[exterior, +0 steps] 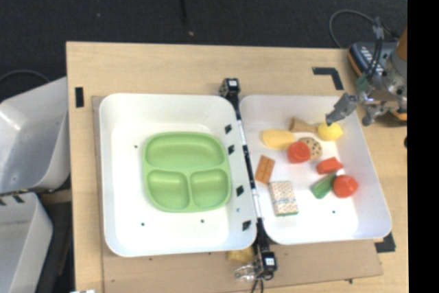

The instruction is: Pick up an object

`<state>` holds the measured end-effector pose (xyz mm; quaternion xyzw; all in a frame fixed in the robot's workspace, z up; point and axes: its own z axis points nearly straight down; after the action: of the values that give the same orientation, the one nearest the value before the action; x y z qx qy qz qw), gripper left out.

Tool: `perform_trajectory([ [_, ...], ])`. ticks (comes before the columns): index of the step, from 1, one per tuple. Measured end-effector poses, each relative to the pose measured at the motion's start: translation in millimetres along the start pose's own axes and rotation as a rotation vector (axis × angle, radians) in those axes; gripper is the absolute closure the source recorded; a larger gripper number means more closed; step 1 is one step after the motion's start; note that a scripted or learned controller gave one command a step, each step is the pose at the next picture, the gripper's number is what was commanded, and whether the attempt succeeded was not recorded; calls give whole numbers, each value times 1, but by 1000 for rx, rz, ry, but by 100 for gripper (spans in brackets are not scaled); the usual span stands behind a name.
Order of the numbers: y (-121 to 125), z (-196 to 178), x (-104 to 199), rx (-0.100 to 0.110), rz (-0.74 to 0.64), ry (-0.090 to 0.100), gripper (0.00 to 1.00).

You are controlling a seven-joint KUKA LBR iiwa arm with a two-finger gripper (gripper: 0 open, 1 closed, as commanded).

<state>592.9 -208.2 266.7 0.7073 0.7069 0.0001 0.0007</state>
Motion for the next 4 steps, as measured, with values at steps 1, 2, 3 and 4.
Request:
perform_trajectory([
  [1,-56,116,13,13,1,4,0],
  [2,-105,70,32,0,1,1,0],
  [3,-102,62,30,-3,6,-1,100],
  [4,-99,-21,119,-8,-11,1,100],
])
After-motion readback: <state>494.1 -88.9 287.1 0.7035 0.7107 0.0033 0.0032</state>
